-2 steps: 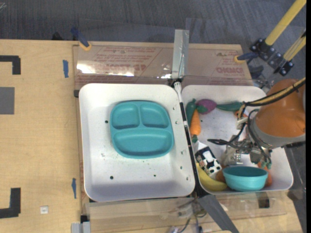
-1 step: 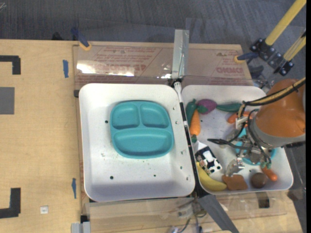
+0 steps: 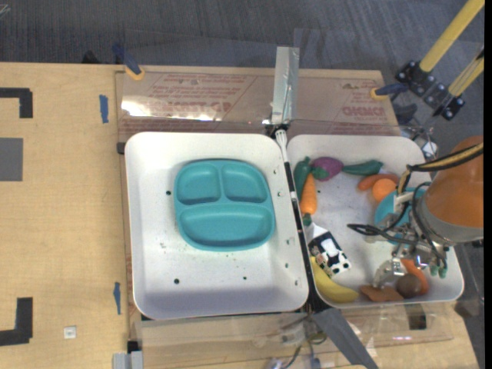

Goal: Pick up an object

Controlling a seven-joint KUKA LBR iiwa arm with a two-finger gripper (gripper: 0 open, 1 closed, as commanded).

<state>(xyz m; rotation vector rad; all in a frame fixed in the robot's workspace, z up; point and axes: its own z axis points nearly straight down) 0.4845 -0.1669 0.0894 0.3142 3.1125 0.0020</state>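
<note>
Two shallow white bins are sitting side by side on the wooden surface [image 3: 61, 229]. The left bin [image 3: 150, 283] is holding one thing, a teal divided plate [image 3: 224, 204] with three compartments, lying flat near its middle.

The right bin [image 3: 346, 148] is crowded. Along its left wall one orange carrot [image 3: 308, 194] is lying lengthwise, and below it a black-and-white cow figure [image 3: 329, 255] is resting just above one yellow banana [image 3: 335, 287] that is curving along the lower edge. Near the top of the bin one purple vegetable [image 3: 328, 166] is lying beside a green pod-shaped piece [image 3: 363, 167], with one more orange piece [image 3: 380, 184] just to the right. In the lower right corner a brown rounded toy [image 3: 411, 284] is sitting with a flat reddish-brown piece [image 3: 378, 292] beside it.

The arm is reaching in from the right edge of the frame, its orange band [image 3: 460, 198] hanging over the right side of that bin. The jaws [image 3: 401, 261] are down among cables just above the brown toy; whether they are apart or together I cannot tell, and I am seeing nothing clearly clamped between them.
</note>
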